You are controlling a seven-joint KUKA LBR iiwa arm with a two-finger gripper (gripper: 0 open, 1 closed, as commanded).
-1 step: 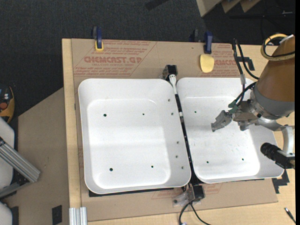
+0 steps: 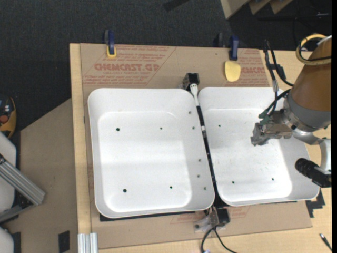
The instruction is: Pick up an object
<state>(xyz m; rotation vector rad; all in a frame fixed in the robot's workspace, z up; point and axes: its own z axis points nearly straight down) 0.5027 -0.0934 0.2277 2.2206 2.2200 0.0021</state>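
My tool [image 2: 263, 133] hangs low over the right bin [image 2: 237, 159], toward that bin's right side and about midway between its far and near rims. From this slanted view it reads as a dark grey cluster under my wrist. I cannot tell how far open it is, or whether it has hold of anything; nothing I can make out sits in it.

The one loose thing I can pick out as a candidate is a small yellow piece [image 2: 232, 71]. It lies on the bench [image 2: 81, 141] just beyond the right bin's far rim, right below a blue clamp [image 2: 233, 47]. It is outside the bin, not in it.

From my tool, the yellow piece lies toward the far edge of the bench and somewhat toward the left bin [image 2: 142, 157], well apart from where I hover. The bin's far rim stands between us. The piece looks rounded, slightly longer along the far-to-near line, though it is too small for me to be sure.

I judge the pick not yet made. Reaching that piece would mean lifting clear of the rim first, and the clamp beside it crowds the approach.
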